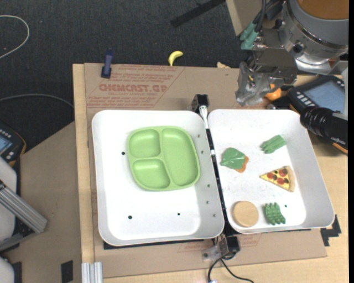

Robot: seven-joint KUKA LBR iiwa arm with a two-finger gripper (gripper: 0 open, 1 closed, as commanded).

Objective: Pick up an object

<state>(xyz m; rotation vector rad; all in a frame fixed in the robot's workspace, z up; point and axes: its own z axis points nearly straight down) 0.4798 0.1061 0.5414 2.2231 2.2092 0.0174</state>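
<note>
Two shallow white bins side by side on the bench (83,166), over a brown cardboard sheet (133,88) with red lettering. In the left bin (110,221), a green divided plate (163,158) with three compartments, lying a little toward 12 o'clock of the bin's middle. In the right bin (310,160), five small toy foods: a green leafy piece with an orange edge (234,159) at 9 o'clock, just beside the shared wall; a green piece (272,144) toward 12 o'clock; a pizza slice (279,177) near the middle, leaning to 3 o'clock; a round tan cookie (245,214) at 7 o'clock, near the front rim; a dark green ridged piece (274,213) just beside the cookie, on its 3 o'clock side. All five apart from one another.

Pincer (253,95) up at 11 o'clock of the right bin, above its far rim, well apart from every toy. Nothing seen between the fingers; open or closed, cannot tell. Grey arm with its orange band (321,11) at the upper right corner.

Beyond the bins, a small yellow banana (175,57) at 12 o'clock on the dark floor, and a blue clip (107,64) on the cardboard's far edge.
</note>
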